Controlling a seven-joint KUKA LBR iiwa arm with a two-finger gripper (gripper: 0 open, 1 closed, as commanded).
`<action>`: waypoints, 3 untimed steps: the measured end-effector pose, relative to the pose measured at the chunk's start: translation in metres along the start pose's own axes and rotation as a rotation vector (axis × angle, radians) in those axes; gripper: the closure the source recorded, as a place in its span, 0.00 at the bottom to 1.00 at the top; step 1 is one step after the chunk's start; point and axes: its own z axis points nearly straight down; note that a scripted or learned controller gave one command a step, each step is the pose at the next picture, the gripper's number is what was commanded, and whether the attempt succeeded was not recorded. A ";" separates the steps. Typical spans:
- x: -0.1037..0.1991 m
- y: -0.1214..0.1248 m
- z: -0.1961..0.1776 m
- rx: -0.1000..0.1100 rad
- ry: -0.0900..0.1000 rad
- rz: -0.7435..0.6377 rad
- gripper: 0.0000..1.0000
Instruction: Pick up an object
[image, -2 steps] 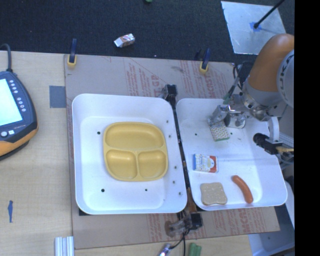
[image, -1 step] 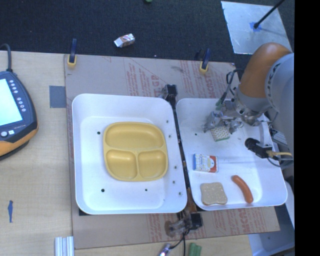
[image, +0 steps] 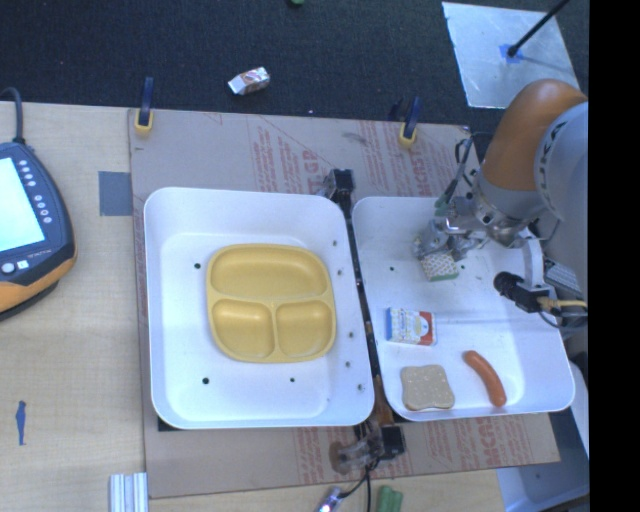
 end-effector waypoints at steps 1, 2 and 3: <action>0.005 -0.067 -0.055 -0.024 -0.001 -0.003 1.00; 0.063 0.005 -0.122 -0.026 0.002 -0.002 1.00; 0.120 -0.037 -0.100 -0.022 -0.001 -0.004 1.00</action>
